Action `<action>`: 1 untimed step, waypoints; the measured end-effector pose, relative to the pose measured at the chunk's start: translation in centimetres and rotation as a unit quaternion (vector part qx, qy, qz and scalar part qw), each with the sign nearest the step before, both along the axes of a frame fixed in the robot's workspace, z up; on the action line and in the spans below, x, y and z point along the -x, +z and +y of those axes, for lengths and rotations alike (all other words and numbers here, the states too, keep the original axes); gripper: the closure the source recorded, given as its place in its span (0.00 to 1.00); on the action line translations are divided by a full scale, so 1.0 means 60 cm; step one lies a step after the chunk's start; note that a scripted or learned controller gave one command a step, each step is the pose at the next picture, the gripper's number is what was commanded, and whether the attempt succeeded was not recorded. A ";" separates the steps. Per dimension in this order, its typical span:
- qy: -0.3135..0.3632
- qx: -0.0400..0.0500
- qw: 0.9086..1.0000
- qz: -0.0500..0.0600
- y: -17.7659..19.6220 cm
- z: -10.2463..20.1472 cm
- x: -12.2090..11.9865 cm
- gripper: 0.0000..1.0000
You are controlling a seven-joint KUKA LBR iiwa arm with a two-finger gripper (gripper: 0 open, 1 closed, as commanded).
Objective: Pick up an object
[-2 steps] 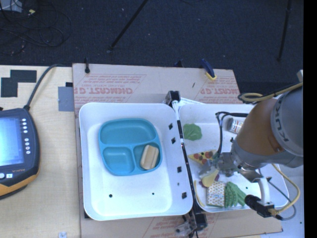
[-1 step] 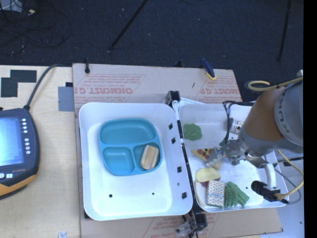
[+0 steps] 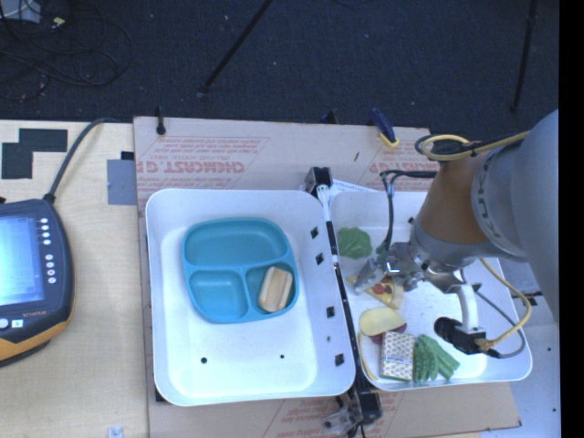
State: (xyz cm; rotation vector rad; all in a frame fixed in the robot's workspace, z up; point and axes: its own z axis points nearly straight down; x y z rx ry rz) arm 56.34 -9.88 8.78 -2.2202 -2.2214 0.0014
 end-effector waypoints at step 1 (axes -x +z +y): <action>0.000 -0.001 1.000 0.002 0.016 0.001 0.001 1.00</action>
